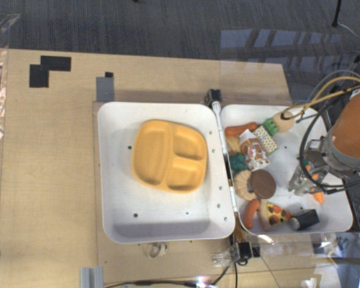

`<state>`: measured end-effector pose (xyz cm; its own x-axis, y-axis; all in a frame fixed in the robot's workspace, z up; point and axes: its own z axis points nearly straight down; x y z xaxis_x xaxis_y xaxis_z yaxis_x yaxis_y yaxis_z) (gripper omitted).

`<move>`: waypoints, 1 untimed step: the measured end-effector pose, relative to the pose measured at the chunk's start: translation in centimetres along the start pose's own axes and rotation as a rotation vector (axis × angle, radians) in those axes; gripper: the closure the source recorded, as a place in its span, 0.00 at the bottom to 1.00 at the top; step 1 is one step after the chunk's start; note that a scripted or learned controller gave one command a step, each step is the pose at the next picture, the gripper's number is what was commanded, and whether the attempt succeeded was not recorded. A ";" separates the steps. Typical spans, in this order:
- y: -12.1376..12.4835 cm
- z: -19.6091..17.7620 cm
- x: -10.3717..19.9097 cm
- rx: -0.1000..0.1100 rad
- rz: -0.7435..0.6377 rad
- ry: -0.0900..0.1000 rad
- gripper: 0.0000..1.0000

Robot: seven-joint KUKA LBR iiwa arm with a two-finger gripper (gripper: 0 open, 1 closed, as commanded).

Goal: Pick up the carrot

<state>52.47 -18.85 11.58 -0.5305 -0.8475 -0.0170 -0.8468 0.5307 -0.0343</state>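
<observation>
While our hand (309, 185) sits low in the right bin (342, 221), an orange carrot (317, 197) shows at its tips; we cannot tell its grip.

You will find nothing here that can be read. The small printed carton (255, 147) in the right bin (342, 218), near that bin's far left corner, carries red, white and green print, but the marks are too small and blurred to make out as letters or a brand. The black patches (48, 71) on the bench (48, 191) near its far left corner are plain shapes, with no writing or numbers on them.
</observation>
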 end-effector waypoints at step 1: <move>0.7 2.5 2.2 -0.021 -0.425 0.002 1.00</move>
<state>50.86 -20.34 9.05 -0.1343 -0.9909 -0.0040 -0.9908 0.1344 -0.0175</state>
